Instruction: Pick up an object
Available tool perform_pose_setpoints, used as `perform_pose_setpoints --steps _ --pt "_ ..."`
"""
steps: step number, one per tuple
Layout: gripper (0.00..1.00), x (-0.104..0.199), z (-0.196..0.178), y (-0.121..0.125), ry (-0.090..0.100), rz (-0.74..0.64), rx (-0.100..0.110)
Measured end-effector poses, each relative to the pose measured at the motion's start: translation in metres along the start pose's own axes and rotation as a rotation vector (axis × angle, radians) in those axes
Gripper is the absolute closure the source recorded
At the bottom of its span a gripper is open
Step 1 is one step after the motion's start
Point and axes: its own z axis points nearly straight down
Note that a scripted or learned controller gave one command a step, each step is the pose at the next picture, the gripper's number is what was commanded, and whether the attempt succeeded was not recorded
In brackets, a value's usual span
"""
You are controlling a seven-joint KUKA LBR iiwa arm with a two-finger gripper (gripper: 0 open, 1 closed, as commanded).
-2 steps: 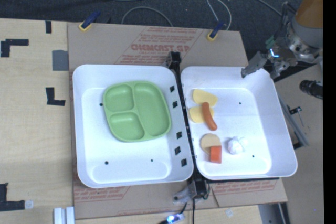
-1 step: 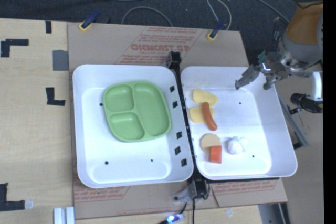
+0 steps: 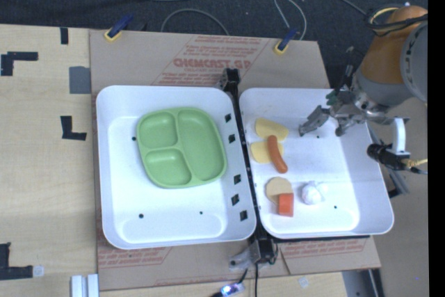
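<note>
White plastic fills my near view: a small crumpled white lump lies low in the right-hand shallow white bin, just beside an orange-red block that touches a tan rounded slice. Further up lie an orange sausage-shaped piece across a pale yellow slab, and a yellow wedge.

My pincer hangs above bare bin floor at the upper right, its two fingers spread apart with nothing between them, well apart from every piece. Dropping here, I judge, would close on nothing. The stacked pieces could slide or come up together.

In the left bin sits a green divided plastic tray; brown cardboard covers the counter beyond.
</note>
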Motion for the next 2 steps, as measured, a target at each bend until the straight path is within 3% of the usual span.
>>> perform_pose_setpoints --steps 1,2 --pt "0.0 0.0095 0.0603 -0.0068 0.0 0.0 -0.001" --pt "1.0 0.0097 0.0508 -0.0059 0.002 -0.002 0.0"
